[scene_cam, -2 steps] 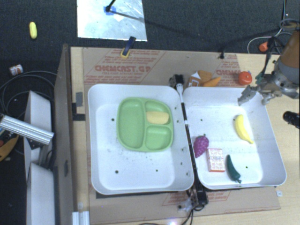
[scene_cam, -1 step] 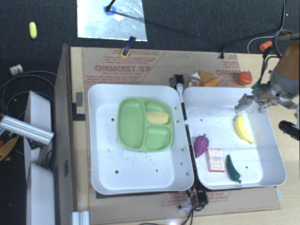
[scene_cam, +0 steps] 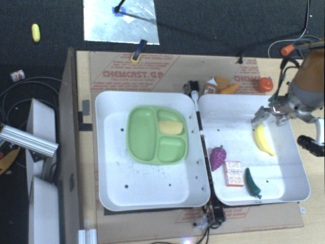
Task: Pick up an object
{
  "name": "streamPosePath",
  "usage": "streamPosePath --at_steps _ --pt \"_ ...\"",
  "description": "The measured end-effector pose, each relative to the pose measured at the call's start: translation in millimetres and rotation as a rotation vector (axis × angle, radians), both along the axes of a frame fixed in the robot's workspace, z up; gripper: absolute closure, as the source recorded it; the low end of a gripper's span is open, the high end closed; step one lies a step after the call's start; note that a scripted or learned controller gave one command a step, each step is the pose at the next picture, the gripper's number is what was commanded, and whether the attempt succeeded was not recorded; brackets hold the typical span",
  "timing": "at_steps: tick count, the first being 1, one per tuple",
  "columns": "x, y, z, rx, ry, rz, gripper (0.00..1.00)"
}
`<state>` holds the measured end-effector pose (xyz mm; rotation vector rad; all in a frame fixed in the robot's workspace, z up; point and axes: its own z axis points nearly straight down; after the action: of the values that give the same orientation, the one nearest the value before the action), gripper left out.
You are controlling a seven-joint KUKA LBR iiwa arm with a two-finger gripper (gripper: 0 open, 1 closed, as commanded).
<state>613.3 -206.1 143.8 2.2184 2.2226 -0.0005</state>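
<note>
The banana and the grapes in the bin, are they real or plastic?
The banana looks like plastic: an even yellow, smooth, with no brown spots. The grapes look like moulded plastic or rubber too, one solid purple bumpy lump. The green divided plate also looks like smooth matte plastic. From this view I can't be sure.

arm: enters from right | hand: low, pointing left

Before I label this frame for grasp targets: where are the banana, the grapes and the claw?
banana [scene_cam: 263, 140], camera view, middle of the fruit.
grapes [scene_cam: 218, 157], camera view, centre of the bunch.
claw [scene_cam: 270, 115], camera view, between its fingertips.
</note>
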Motion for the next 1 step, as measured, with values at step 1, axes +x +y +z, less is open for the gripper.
streamPosePath --at_steps 1 --pt "-0.8 0.3 -62.7 0.001 0.003 0.000 0.00"
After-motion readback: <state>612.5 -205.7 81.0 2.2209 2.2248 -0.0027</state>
